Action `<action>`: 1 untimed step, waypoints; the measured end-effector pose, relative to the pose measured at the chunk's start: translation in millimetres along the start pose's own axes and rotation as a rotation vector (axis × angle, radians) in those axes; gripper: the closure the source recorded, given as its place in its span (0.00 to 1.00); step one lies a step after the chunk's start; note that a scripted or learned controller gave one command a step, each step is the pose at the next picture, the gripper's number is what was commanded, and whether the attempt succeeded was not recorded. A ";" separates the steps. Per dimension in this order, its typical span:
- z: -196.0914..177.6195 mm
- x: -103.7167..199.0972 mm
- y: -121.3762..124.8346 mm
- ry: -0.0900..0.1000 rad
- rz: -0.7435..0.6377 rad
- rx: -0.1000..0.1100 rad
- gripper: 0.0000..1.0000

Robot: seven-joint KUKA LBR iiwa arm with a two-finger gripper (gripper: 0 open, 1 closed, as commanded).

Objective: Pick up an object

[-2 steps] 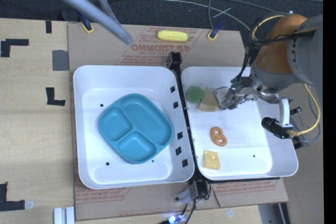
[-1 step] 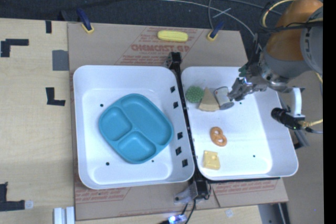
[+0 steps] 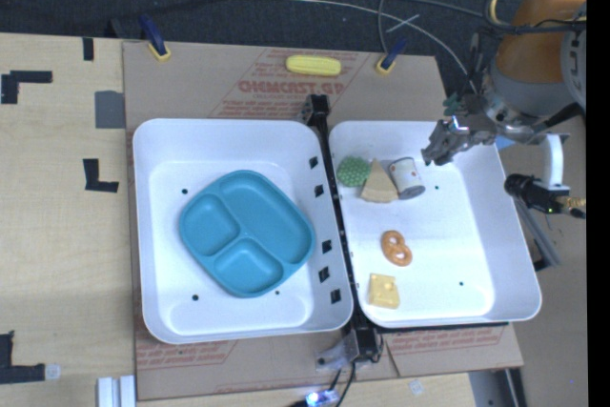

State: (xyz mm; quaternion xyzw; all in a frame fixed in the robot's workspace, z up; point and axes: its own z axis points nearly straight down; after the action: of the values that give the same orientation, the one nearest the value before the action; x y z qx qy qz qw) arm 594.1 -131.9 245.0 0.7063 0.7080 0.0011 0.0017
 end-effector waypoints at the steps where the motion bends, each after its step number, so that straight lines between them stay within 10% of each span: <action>1: 13.8 52.7 -2.5 0.001 -0.003 0.005 1.00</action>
State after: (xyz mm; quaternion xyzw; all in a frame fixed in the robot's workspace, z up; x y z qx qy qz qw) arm 591.5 -79.2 231.2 0.7053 0.7089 -0.0004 -0.0005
